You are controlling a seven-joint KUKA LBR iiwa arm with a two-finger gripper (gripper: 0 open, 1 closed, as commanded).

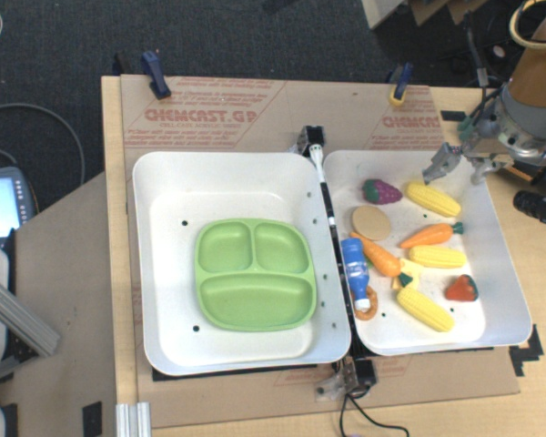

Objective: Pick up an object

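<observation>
1. The pincer [461, 164] hangs with its fingers spread and nothing between them, over the far right corner of the right bin [514, 280].
2. Just below it, a corn cob [433, 198] lies near the far rim.
3. Purple grapes [380, 190] sit beside it, toward the bin's left wall.
4. An orange carrot [429, 236] lies mid-bin.
5. The green plate [254, 274] rests in the left bin [155, 244].
</observation>
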